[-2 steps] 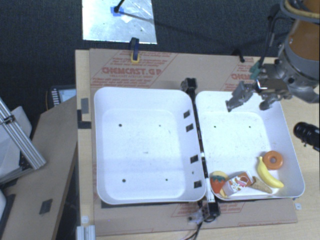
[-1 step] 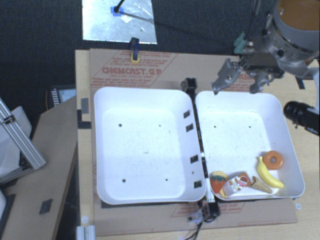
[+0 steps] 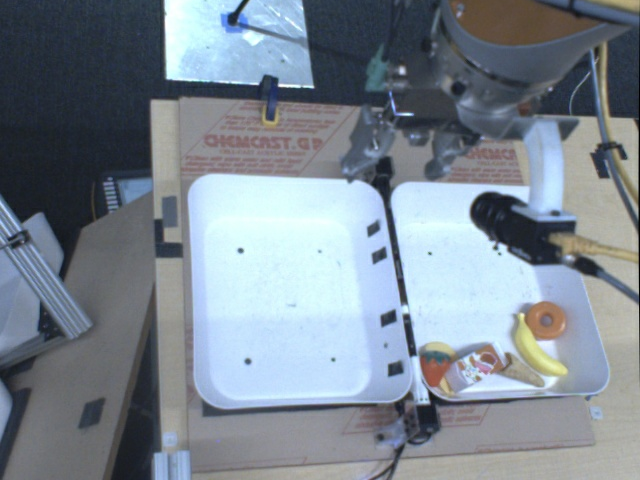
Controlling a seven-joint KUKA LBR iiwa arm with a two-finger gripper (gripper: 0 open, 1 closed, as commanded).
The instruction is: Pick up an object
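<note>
Several small objects lie in the near corner of the right bin (image 3: 450,268): a yellow banana (image 3: 537,348), an orange ring-shaped piece (image 3: 546,319), a red-orange round fruit (image 3: 437,364), a red and white packet (image 3: 476,365) and a tan wedge (image 3: 522,372). My gripper (image 3: 404,158) hangs high over the far edge of the bins, above the divider between them. Its two grey fingers (image 3: 364,154) stand apart, open, with nothing between them. It is far from the objects.
The left bin (image 3: 290,288) sits beside the right one on a cardboard sheet (image 3: 260,138). A black cylinder on a white bracket (image 3: 510,224) juts over the right bin's far right side, with a cable trailing right. A shiny metal plate (image 3: 240,28) lies at the back.
</note>
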